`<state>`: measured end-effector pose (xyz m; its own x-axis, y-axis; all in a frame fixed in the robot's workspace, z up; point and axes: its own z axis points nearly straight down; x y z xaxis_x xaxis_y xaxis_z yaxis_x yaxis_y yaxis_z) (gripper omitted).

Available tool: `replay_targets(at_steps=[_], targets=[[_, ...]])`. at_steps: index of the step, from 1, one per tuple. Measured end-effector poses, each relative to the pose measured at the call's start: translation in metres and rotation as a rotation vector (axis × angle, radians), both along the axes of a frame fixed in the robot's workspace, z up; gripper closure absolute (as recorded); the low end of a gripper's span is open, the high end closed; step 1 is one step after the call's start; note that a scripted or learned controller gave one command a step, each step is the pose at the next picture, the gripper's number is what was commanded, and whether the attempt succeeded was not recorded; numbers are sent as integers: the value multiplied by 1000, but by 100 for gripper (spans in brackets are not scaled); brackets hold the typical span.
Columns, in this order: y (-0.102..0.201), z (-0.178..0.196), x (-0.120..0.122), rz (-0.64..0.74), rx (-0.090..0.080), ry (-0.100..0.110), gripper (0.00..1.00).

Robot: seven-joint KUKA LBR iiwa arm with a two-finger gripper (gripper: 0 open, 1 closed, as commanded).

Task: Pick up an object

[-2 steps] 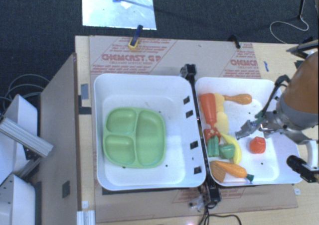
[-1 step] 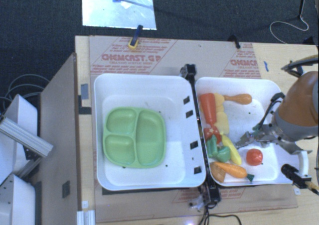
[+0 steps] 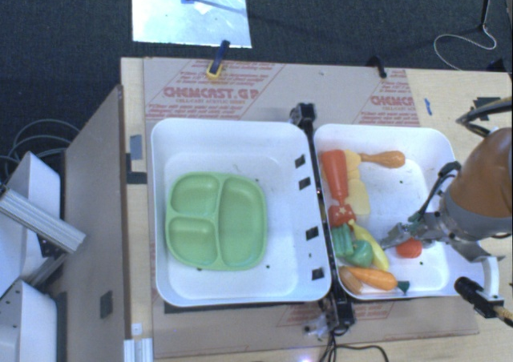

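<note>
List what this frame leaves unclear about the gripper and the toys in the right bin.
- Gripper: too small and blurred in the camera view to read the finger state.
- Red object: partly covered by the gripper; contact unclear.
- Toy pile along the right bin wall: overlapping, shapes blurred.

We see two shallow white bins side by side on the bench. The left bin (image 3: 184,144) carries a light green divided plastic plate (image 3: 216,220) near its middle. The right bin (image 3: 425,148) has toy food crowded along its left wall: a long orange carrot (image 3: 334,174), a pale yellow corn piece (image 3: 359,196), a small red block (image 3: 342,214), a green pepper-like piece (image 3: 353,248), a yellow banana (image 3: 375,250). An orange drumstick-shaped toy (image 3: 383,159) lies near the far edge, another orange carrot (image 3: 369,277) at the near edge. The grey arm's gripper (image 3: 403,234) sits low, just beside a small red tomato (image 3: 409,249).
</note>
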<state>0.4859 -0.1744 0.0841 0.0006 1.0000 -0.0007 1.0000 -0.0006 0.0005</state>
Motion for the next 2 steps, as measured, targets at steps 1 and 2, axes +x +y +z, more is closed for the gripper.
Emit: replay_targets(at_steps=[1,2], targets=[[0,12,2,1,-1,-5,100],[104,105,3,15,4,-10,100]])
